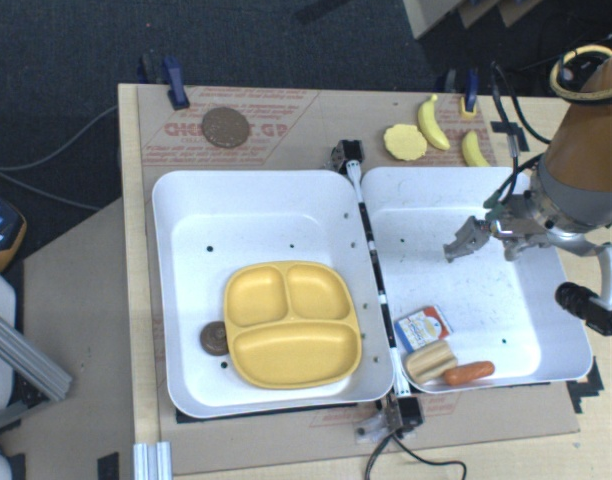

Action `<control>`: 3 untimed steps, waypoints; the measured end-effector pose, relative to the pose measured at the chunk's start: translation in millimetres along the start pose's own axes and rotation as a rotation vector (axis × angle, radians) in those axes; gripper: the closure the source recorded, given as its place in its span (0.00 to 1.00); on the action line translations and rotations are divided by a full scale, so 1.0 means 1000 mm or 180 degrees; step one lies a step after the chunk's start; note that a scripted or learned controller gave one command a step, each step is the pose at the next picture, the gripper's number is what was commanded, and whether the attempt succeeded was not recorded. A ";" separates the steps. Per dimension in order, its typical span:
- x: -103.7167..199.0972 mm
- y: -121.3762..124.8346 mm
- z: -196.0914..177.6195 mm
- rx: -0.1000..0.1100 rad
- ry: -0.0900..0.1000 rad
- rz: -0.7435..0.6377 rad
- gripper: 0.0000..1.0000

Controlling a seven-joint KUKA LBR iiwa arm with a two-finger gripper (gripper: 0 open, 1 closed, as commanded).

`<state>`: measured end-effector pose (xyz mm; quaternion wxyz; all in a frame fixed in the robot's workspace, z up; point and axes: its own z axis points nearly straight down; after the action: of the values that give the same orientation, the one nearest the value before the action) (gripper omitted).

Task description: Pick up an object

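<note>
The jaws [486, 236] hang over the right bin [546, 318], spread apart with nothing between them and apart from every object. Near that bin's front left corner lie a small blue and white packet [422, 327], its print too small to read, a tan cylinder [429, 360] and an orange carrot-like piece [470, 372]. The left bin [186, 268] holds a yellow divided plate [289, 323]. Red lettering on the bench [276, 118] is too faint to read

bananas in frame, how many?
2. One banana lies on the bench behind the right bin, beside a yellow disc; the other banana is just to its right. None visibly hidden.
</note>
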<state>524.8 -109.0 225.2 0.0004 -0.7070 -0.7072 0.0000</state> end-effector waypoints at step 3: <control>-0.001 0.002 0.131 -0.0003 -0.0001 0.0004 1.00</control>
<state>527.2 -110.4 94.7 -0.0001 -0.7074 -0.7068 -0.0001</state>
